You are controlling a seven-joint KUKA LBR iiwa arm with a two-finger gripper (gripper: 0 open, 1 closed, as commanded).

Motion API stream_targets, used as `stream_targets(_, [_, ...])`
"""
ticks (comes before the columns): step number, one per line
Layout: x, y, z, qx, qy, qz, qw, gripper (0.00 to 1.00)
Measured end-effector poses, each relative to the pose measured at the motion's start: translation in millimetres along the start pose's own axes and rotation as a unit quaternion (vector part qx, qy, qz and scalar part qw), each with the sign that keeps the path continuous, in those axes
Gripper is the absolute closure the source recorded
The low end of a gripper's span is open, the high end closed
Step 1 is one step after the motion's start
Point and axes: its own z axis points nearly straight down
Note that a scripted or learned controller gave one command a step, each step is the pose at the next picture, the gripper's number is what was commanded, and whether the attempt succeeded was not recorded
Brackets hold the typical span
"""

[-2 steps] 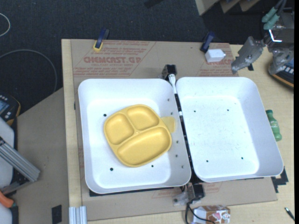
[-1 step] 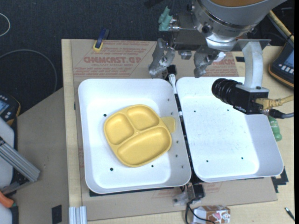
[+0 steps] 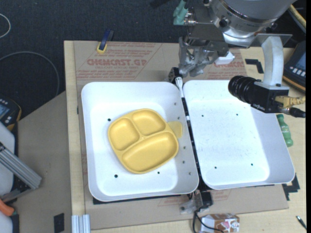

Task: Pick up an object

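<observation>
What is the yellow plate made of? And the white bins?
The yellow plate looks like moulded plastic: one even colour, rounded edges, three dips, and a soft, dull shine. The left bin and right bin look like thin white plastic too, smooth with rounded corners, though painted metal can't be ruled out.

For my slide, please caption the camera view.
Yellow divided plate in the left bin; end effector above the bins' far edge.

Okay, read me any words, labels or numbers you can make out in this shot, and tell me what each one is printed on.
"CHEMCAST G P" in red, on the brown board behind the left bin.
More red print on the same board right of the gripper: partly hidden and too blurred to read.
The small packet at the bottom edge: markings too small to read.
</observation>
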Motion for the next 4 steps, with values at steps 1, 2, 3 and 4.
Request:
stream_targets(1, [63, -2, 39, 0.006, -0.002, -0.002, 1.0000, 1.00])
stream_targets(2, [7, -1, 50, 0.005, -0.002, 0.004, 1.0000, 1.00])
stream_targets(3, [45, 0, 9, 0.001, 0.000, -0.001, 1.0000, 1.00])
stream_targets(4, [-7, -2, 105, 0.009, -0.003, 0.004, 0.9999, 1.00])
